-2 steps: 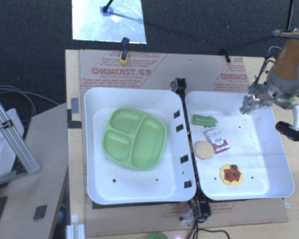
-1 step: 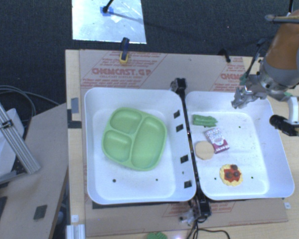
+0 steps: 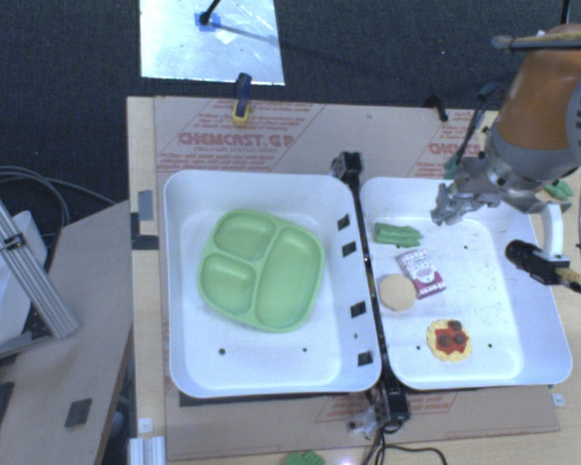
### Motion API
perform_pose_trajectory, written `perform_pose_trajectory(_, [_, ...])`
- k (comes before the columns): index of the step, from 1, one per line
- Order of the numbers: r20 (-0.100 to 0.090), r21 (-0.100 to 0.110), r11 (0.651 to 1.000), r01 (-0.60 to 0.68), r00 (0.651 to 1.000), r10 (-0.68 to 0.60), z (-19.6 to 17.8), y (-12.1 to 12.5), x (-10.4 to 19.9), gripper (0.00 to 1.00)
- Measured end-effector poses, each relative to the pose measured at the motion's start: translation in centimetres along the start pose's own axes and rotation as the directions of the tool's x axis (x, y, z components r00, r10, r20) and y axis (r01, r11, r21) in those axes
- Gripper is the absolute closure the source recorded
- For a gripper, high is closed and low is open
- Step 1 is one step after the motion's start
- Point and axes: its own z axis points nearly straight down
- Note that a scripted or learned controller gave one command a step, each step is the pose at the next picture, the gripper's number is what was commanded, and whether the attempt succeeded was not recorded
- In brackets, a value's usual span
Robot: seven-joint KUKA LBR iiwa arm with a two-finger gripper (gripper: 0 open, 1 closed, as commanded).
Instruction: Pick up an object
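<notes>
Green three-compartment plastic tray (image 3: 261,270)

Two white bins (image 3: 184,356), one green tray (image 3: 261,269), four small toy foods (image 3: 421,272).

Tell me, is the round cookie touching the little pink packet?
Touching. In the camera view, the tan cookie sits right against the lower left corner of the pink packet in the right bin, with no white floor showing between them.

A robotics lab, by the look of it: a grey and orange arm (image 3: 552,95) reaches over a worktop (image 3: 271,134) bearing two white bins (image 3: 189,289), with loose cables (image 3: 39,187) left, dark carpet (image 3: 58,66) and a taped foil sheet (image 3: 208,27) far behind.
</notes>
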Motion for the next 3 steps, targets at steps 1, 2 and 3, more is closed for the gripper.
perform_pose_trajectory(1, [0.002, -0.001, 1.000, -0.004, 1.000, 0.004, 0.1, 0.1, -0.3, 0.00])
perform_pose_trajectory(2, [0.002, 0.006, 1.000, -0.013, 1.000, 0.013, 2.6, -7.1, -5.0, 0.00])
perform_pose_trajectory(3, [0.001, 0.002, 1.000, -0.004, 1.000, 0.004, 5.8, -5.9, -3.6, 0.00])
